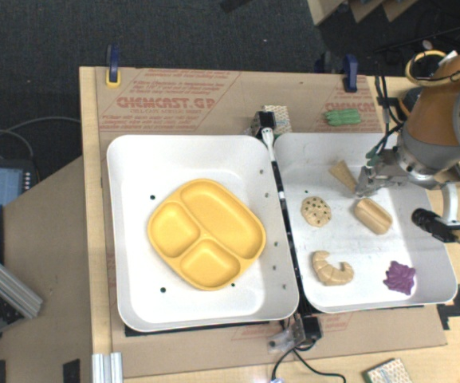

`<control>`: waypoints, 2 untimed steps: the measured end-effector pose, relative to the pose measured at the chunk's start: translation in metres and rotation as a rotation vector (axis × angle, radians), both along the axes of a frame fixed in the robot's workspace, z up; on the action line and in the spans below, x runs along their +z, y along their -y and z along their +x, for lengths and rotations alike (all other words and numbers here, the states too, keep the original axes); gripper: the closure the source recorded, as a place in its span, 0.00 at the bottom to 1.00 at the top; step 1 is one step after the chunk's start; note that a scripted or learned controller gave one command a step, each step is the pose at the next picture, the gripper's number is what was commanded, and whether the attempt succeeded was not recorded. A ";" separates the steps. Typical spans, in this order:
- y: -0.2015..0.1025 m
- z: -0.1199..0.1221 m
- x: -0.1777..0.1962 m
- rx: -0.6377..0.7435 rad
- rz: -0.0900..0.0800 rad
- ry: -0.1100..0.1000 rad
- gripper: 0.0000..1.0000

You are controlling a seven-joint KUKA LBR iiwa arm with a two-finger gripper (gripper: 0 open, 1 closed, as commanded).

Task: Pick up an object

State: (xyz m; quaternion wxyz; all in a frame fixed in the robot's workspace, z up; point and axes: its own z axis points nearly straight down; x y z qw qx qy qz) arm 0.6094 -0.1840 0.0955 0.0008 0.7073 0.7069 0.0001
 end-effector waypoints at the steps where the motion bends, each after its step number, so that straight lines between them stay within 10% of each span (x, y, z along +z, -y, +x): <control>1: 0.000 0.000 -0.001 0.000 0.000 -0.001 0.00; 2: 0.011 -0.049 -0.011 -0.001 0.003 -0.006 0.00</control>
